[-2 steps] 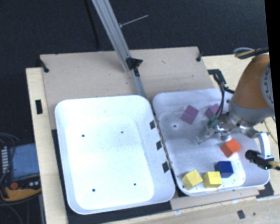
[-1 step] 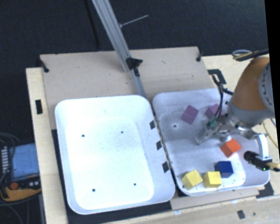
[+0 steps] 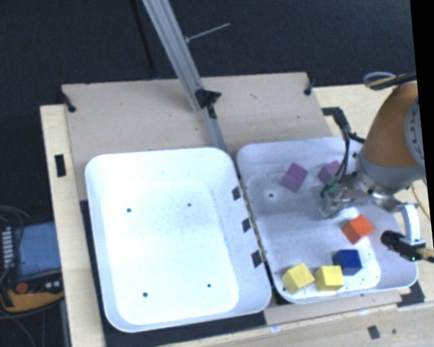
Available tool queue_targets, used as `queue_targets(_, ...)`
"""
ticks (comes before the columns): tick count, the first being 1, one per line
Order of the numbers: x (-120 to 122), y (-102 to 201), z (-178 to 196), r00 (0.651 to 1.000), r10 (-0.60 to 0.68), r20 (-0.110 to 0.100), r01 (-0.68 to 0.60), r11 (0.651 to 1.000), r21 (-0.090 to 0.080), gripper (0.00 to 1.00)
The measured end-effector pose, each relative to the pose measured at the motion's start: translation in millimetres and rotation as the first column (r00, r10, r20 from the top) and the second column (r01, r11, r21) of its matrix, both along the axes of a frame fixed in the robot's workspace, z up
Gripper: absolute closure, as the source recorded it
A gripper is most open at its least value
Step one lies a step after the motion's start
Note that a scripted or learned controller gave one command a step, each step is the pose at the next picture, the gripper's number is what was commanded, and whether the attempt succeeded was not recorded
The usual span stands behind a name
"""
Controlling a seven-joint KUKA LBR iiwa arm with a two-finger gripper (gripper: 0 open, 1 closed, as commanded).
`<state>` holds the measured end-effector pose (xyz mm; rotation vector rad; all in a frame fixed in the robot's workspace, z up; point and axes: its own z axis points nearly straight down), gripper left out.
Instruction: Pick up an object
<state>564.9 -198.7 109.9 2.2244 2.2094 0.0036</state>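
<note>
Reaching from the right, the arm [image 3: 393, 140] lowers its pincer [image 3: 333, 205] into the right bin [image 3: 269, 202]; grip state unclear.

Smooth white plastic bins [image 3: 163, 166], pale wooden bench [image 3: 188, 107]

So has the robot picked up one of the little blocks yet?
Not that I can see. Done so far: the claw has been brought low into the right white bin. Whether it grips anything is hidden. Left to do: lift a block. The two purple cubes, orange cube, blue cube and two yellow cubes all lie on the bin floor.
</note>
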Motion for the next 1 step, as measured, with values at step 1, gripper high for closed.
queue_targets(1,9.4,4.8,56.3,1.0,0.01,0.001,-0.01,1.0,0.0,1.0)
